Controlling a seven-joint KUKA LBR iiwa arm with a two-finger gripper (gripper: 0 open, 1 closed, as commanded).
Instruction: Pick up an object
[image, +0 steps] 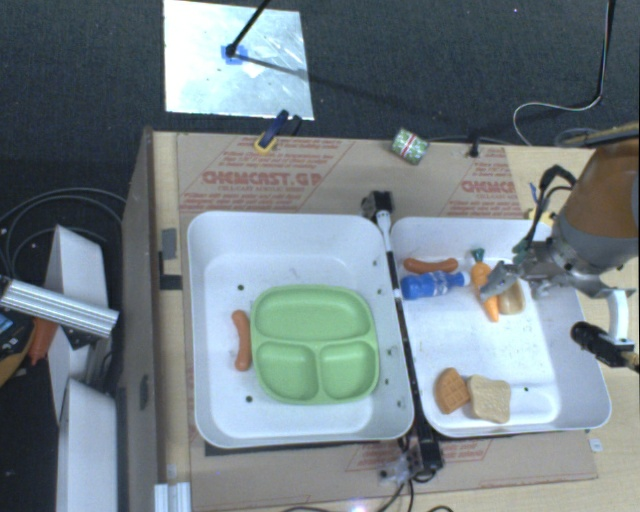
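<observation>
At the lower right of the frame, a bread slice and a cookie lie touching in the right bin. Farther up, the gripper hangs over a carrot and a pale piece packed together, so a grab could pinch both or slip. Whether the fingers are spread, I cannot tell.
</observation>
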